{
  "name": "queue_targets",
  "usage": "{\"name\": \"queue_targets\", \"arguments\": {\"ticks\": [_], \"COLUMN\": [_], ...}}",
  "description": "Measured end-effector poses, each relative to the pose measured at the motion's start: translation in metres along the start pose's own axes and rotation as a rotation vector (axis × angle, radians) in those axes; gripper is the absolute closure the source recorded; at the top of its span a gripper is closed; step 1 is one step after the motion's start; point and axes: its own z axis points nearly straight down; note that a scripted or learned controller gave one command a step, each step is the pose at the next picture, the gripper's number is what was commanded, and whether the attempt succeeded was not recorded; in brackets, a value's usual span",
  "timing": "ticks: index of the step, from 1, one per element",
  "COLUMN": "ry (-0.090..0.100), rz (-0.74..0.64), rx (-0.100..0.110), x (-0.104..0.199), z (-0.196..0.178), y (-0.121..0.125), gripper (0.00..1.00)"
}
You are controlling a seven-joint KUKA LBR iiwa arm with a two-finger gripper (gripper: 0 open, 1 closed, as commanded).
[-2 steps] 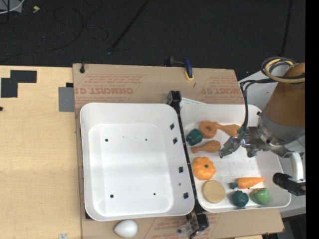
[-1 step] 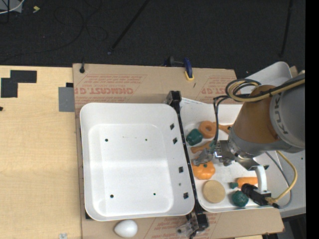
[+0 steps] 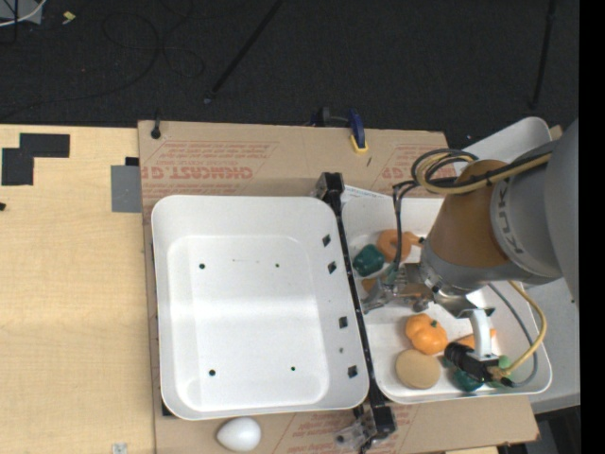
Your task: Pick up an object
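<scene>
Right bin (image 3: 425, 397), tan ball (image 3: 418, 369) near rim

An orange rounded object (image 3: 425, 334) lies near the middle of the right bin (image 3: 510, 315), with a tan rounded lump (image 3: 417, 370) just beside it toward the front edge. A second orange object (image 3: 393, 244) and a teal one (image 3: 367, 261) lie by the bin's left wall. A dark green piece (image 3: 467, 379) sits at the front edge.
</scene>
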Motion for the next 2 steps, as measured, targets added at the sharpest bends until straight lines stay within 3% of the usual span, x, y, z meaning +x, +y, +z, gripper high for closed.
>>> {"name": "queue_targets", "arguments": {"ticks": [1, 2], "ry": [0.000, 0.001], "rz": [0.008, -0.005], "rx": [0.009, -0.002], "x": [-0.002, 0.087], "z": [-0.009, -0.104], "y": [-0.003, 0.027], "gripper": [1.00, 1.00]}}
